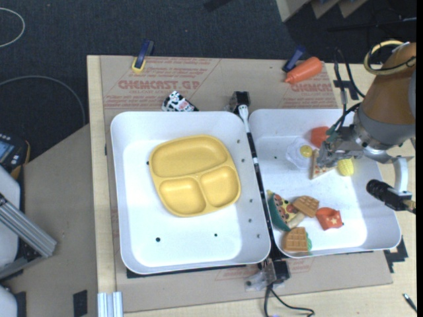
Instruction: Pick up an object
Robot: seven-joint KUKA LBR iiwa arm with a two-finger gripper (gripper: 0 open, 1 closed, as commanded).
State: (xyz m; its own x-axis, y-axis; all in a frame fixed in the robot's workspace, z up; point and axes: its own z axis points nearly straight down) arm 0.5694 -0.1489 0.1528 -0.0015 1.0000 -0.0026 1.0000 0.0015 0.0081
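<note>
The gripper (328, 156) hangs low in the right bin (380, 233), its dark fingers pointing down at a pizza slice toy (322, 170). Whether the fingers are spread or closed on it cannot be told; the view is too cluttered there. The slice lies directly beneath them, its long axis running roughly toward the camera. A yellow piece (345, 168) sits just beside on the arm's side, and a red piece (318, 135) just behind. The left bin (132, 177) carries a yellow divided plate (193, 174).
</note>
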